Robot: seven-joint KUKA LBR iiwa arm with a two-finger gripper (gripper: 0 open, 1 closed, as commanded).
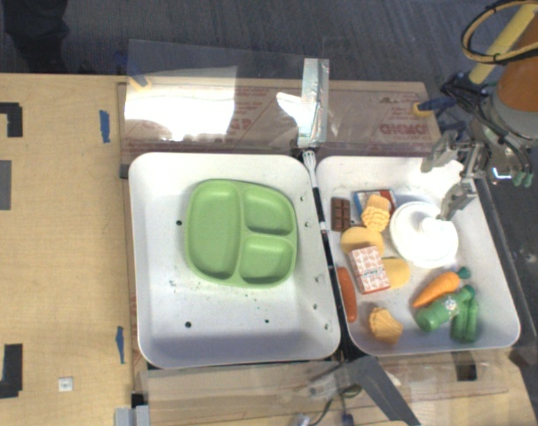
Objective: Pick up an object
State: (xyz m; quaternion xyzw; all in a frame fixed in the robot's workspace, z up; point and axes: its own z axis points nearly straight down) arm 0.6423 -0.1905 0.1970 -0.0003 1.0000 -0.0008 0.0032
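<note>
Fingers [457, 201] of the gripper [454, 180] hang spread and empty over the right bin [509, 327]; best descend squarely astride the white cup [423, 234].

We see the right bin [504, 278] crowded: cup [422, 232], carrot [438, 287], toys packed close, gaps narrow. The left bin [154, 264] lies open around the green tray [241, 232] at centre frame.

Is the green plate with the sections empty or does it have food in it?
Empty. The green plate in the left bin shows bare compartments; all the toy food lies in the right bin.
</note>
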